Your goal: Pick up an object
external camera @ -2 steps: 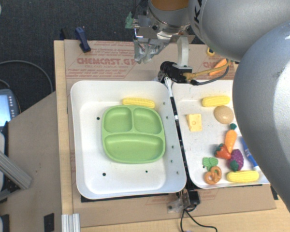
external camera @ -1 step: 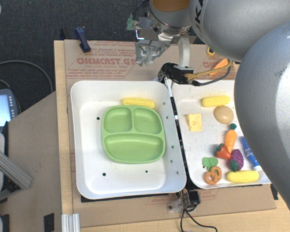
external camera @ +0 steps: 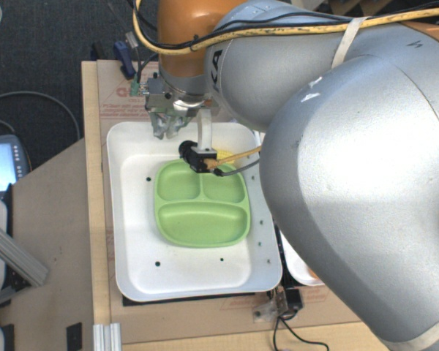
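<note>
Green plastic divided plate (external camera: 203, 212), rounded square, three compartments: two small ones on the far side, one wide one on the near side. It lies flat on the floor of the left shallow white bin (external camera: 132, 196), about midway along it and nearer the right wall than the left. Nothing rests in its compartments.

Left bin: moulded white plastic with rounded corners and a few small dark holes in its floor.

Second shallow white bin (external camera: 301, 270): just beside the first on the right. One corner shows under the arm.

Tool (external camera: 168, 129): metal, at the end of the grey arm (external camera: 336, 123) with the orange band. It hangs over the far rim of the left bin, beyond the far edge of the plate and apart from it. Whether it is apart or together cannot be told. Nothing is seen held in it.

Table (external camera: 99, 196): pale brown board with faded red lettering near the far left corner.

Room: dark carpeted floor (external camera: 36, 42) with thin black cables (external camera: 25, 97) lying on it. A lit screen (external camera: 0, 163) stands at the left edge, and a grey metal rail (external camera: 14, 258) runs aslant below it.
</note>
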Robot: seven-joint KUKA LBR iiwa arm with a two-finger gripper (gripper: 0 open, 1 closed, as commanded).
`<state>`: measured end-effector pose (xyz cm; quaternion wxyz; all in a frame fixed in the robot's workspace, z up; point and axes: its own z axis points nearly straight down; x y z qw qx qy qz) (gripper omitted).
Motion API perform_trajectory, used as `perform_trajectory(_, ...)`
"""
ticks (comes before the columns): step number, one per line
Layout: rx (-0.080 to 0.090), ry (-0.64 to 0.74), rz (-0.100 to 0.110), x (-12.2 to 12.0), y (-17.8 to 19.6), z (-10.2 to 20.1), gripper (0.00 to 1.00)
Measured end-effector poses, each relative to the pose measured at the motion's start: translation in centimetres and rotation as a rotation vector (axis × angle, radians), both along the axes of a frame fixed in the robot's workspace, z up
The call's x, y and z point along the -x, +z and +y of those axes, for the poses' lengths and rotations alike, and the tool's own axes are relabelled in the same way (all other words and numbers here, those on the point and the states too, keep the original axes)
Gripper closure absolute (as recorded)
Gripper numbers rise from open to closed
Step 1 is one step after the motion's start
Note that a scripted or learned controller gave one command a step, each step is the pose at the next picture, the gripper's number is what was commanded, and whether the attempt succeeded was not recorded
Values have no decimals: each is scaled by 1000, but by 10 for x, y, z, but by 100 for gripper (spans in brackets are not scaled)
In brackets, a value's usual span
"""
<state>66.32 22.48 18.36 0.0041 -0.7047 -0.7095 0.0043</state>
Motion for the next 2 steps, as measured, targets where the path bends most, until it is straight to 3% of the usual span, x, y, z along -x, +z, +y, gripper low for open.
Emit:
perform_trajectory(1, 2, -4, -2, -1, -83, 0, 100)
perform_trajectory(2, 0, -5, -10, -3, -76, 0, 0)
